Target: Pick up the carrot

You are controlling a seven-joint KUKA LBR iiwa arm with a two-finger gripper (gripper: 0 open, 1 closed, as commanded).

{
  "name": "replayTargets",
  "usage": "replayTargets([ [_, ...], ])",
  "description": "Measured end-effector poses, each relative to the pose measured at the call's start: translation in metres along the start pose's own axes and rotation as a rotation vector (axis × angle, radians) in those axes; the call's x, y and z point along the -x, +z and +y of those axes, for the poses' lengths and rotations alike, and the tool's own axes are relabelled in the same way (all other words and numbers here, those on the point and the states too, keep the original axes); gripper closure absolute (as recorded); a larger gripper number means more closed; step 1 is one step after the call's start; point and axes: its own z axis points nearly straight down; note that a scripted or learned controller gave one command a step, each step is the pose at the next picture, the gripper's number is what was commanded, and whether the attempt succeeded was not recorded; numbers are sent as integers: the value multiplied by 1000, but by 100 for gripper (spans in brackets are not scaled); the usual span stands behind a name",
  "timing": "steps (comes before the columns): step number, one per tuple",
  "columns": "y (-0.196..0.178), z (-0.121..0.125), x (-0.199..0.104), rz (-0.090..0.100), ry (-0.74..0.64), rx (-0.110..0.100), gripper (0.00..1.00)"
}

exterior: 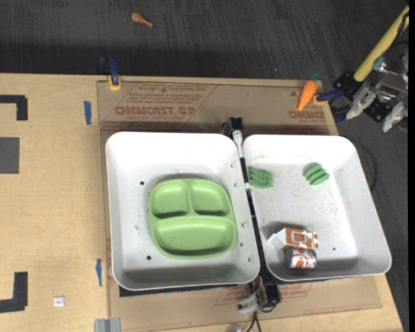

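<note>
The carrot (307,94), small and orange with a green top, lies on the brown board behind the right bin (363,194), outside both bins. My gripper (378,106) hangs at the view's far right edge, beyond the bench's back right corner. It is to the right of the carrot and apart from it, with nothing seen in it. A yellow cable runs up from it.
The left bin (123,194) holds a green divided plate (191,216). Two green ridged pieces (260,178) (317,174) and an orange-and-white can (299,248) lie in the right bin. A small orange item (141,19) lies on the dark floor at back left.
</note>
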Motion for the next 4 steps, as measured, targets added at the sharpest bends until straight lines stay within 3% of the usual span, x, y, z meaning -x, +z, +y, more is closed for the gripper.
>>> replayTargets([
  [2,0,0,0,0,0,0,0],
  [3,49,-3,-6,0,569,-3,0],
  [4,-123,-11,9,1,425,3,0],
])
